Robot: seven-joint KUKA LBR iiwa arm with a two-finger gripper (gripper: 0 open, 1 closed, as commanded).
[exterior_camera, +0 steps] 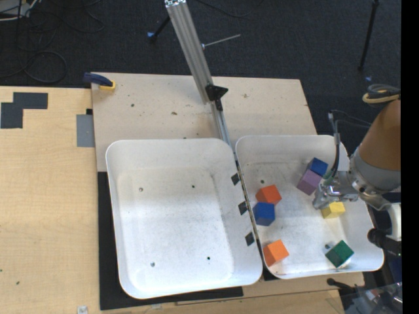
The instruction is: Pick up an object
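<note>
The end effector [330,196] hangs low over the right bin [288,150], its metal tip just above a small yellow block [334,209]; whether it is open or closed, or grips anything, cannot be told. Seven blocks lie in that bin. Touching its upper left side sits one purple block [308,181], with one blue block [318,167] just beyond it. Farther to its left are one orange block [268,194] and a second blue block [264,213], touching each other. Below and left lies a second orange block [276,251]. Below it, near the bin's corner, rests one green block [339,253]. The left bin [170,221] lies well apart on the table [150,103].
</note>
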